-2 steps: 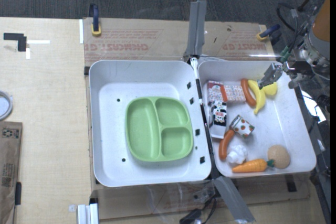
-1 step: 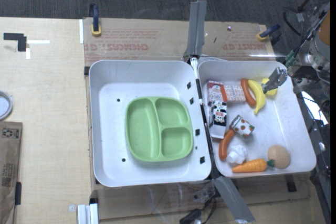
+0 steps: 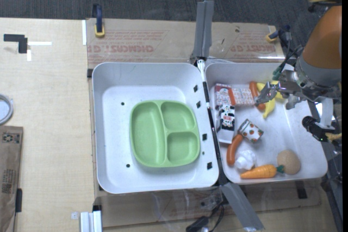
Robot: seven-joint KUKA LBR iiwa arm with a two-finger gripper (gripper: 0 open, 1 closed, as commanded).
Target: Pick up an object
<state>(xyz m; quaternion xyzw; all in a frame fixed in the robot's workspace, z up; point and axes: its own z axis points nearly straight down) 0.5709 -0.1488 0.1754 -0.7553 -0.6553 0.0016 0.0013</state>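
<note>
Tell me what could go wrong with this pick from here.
The two-finger gripper hangs over a tight cluster at the right white bin's far side: a yellow banana-shaped toy against an orange piece. It might pinch both or knock one away. It also sits near the bin wall, so it could clip the rim.

Single fixed camera above the desk [image 3: 43, 79], angled down from the near side, covering both bins [image 3: 109, 182].

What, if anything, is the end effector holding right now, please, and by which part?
It cannot be told. The end effector sits low over the right bin, close to the banana and an orange toy, but nothing shows clearly gripped.
</note>
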